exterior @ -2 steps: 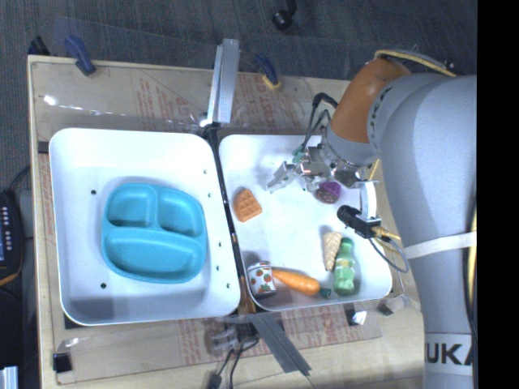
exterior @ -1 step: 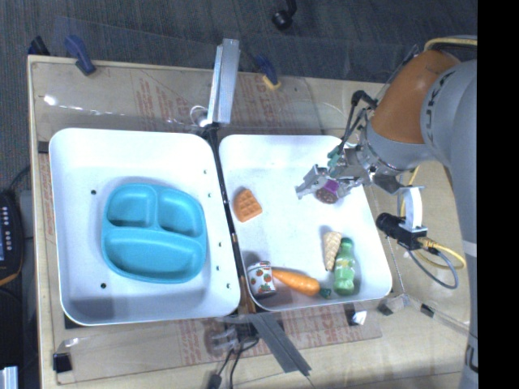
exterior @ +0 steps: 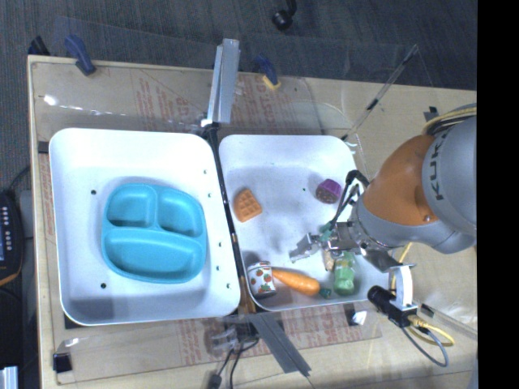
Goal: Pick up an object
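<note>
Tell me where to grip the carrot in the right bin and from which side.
Grip the carrot across its thick orange middle, coming straight down. It lies flat and long near the bin's front wall, with a small cup at its left end and a green object close on the right, so the midsection looks freest.

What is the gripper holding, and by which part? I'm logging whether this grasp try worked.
Cannot be told. The gripper is low in the right bin, beside the green object and the carrot, with nothing visibly clamped.
</note>
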You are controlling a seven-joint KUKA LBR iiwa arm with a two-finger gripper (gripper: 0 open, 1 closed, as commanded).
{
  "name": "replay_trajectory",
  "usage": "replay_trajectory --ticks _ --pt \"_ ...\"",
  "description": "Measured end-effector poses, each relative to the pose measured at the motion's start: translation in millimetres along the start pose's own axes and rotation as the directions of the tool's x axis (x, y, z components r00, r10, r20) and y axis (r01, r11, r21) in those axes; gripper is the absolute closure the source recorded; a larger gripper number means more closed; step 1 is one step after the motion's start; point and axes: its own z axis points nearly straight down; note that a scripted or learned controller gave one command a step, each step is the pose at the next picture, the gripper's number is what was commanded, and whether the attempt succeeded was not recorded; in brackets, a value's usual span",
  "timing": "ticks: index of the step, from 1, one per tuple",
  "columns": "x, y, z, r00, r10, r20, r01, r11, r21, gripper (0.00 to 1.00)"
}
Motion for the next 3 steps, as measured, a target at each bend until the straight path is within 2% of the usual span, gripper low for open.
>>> replay_trajectory --ticks 1,2,3 --pt "0.3 53.8 28.6 1.000 -0.002 0.000 0.002 1.000 0.001 0.00" --pt "0.3 132.3 27.1 1.000 -0.001 0.001 0.001 1.000 -0.002 0.00" --pt "0.0 43.4 27.3 1.000 -0.001 0.000 0.001 1.000 0.000 0.00"
